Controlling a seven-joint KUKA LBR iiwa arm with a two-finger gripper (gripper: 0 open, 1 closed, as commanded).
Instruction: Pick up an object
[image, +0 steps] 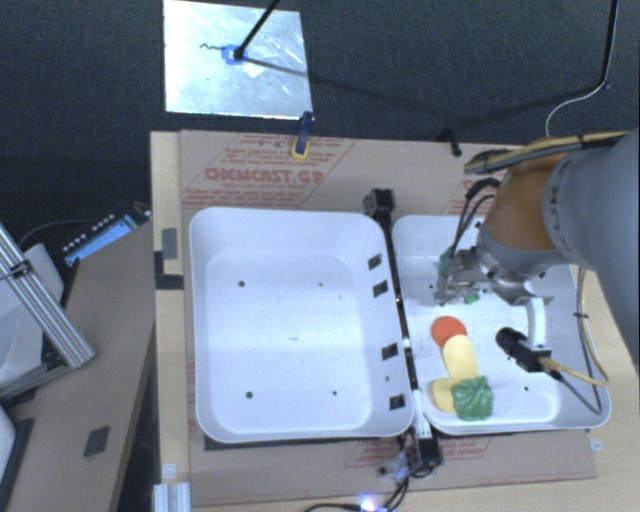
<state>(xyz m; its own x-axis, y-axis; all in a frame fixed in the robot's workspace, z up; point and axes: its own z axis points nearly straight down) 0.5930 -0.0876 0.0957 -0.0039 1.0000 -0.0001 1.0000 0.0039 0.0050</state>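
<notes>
Hovering low over the right bin (560, 405), the gripper (458, 283) shows no readable finger state, w/ nothing visibly held, while the red object (449, 327), yellow object (460, 355) and green object (472, 397) lie just below it toward the bin's front.

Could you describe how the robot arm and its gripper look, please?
The thick, rounded grey arm has a broad orange band above the wrist. Below it sits the small grey metal gripper. Thin dark cables run down beside the wrist to it.
</notes>
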